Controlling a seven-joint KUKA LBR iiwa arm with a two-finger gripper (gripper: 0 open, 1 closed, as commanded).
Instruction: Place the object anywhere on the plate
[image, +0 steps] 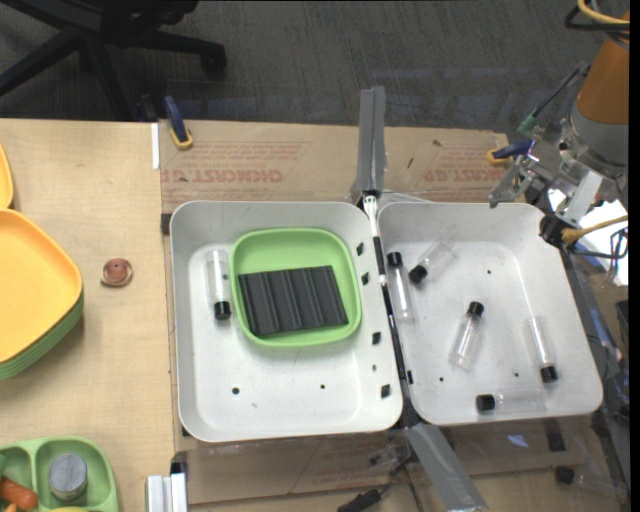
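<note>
Your gripper (528, 185) is hovering above the shallow white right bin's (500, 290) far corner, its grip impossible to tell; clear plastic vials with black caps (467, 333) are lying scattered there; another vial (217, 283) is lying just beside the green square plate (295, 240) in the left bin (280, 380).

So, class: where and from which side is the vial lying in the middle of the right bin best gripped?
Probably mid-body of the vial, from straight above, closing across its narrow width: it lies flat, with room on both long sides.
</note>
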